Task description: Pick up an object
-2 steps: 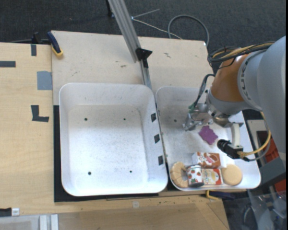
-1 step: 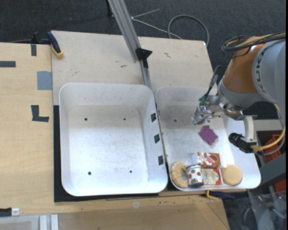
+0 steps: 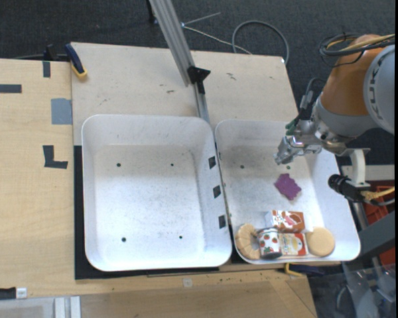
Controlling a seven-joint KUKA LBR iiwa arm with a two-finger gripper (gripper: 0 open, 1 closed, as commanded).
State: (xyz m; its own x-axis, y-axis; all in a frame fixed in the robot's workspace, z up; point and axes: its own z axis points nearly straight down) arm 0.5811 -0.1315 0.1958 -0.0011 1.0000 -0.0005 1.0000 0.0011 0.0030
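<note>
Camera view, from above at a slant: two shallow white bins sit side by side on the bench. The left bin (image 3: 99, 197) has a speckled floor. The arm (image 3: 355, 91), grey with an orange band, reaches over the right bin (image 3: 242, 144) from the right edge. The gripper (image 3: 285, 156) hangs above the bin's middle, just above a purple block (image 3: 288, 187) and apart from it; finger state cannot be told. Along the bin's near edge lie a round biscuit-like piece (image 3: 320, 242), a red-and-white packet (image 3: 286, 221), a small patterned cup (image 3: 270, 243) and a tan round object (image 3: 246, 240) at the near left corner
</note>
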